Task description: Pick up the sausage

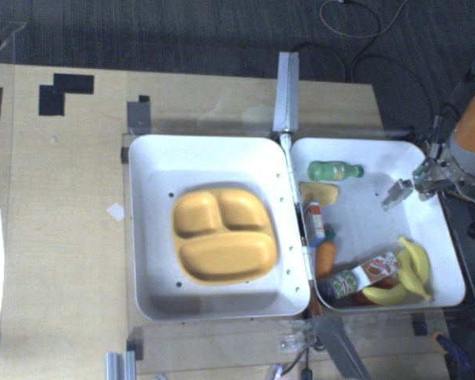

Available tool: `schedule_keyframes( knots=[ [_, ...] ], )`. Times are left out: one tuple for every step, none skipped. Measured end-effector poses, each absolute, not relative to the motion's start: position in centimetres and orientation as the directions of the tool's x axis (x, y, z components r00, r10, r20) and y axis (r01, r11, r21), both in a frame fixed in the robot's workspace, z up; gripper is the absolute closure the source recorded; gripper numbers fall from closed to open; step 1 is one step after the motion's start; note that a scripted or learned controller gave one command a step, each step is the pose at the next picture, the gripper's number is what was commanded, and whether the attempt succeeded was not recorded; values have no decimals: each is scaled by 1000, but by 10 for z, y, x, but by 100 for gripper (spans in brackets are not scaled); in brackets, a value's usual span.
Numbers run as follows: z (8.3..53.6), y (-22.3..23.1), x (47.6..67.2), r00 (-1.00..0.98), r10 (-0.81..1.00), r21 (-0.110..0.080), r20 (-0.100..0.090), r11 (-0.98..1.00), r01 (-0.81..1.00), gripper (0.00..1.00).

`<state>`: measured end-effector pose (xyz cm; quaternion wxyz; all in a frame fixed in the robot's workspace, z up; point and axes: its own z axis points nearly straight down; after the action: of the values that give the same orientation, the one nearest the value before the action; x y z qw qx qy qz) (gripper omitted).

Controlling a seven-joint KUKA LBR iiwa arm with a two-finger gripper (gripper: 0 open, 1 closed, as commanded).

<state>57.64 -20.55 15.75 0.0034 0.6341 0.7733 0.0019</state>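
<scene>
Although the arm (pixel 473 133) reaches in at the right edge, most of it is cut off, and I see little more than its orange band and the wrist. The gripper (pixel 408 184) hangs over the upper right part of the right bin (pixel 372 216), above bare white floor; it is small and blurred from here, and I cannot tell whether it is apart or together. Nothing is visibly held in it.

The sausage (pixel 378 268) is hard to make out. I take it to be the reddish-brown pack with a pale label in the bin's near right corner, well apart from the gripper. Its long axis runs on a slant, the lower end towards the near left and the upper end towards the far right. That lower end touches or slips behind a green-labelled jar (pixel 344 283), and the bananas (pixel 409 274) press along its right side, so its outline is partly hidden.

A carrot (pixel 324 258) stands just left of the jar against the dividing wall, and a green bottle (pixel 335 170) lies at the far side. The left bin (pixel 150 212) carries a yellow tray (pixel 222 234).
</scene>
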Motion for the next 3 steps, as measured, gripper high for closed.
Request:
schedule_keyframes(
  knots=[
    [89, -202, 629, 62, 998, 10, 1, -62, 998, 0],
    [88, -203, 666, 18, 1000, -21, 5, -17, 1000, 0],
    [89, -184, 660, 391, 920, -45, -14, -391, 919, 0]
  ],
)
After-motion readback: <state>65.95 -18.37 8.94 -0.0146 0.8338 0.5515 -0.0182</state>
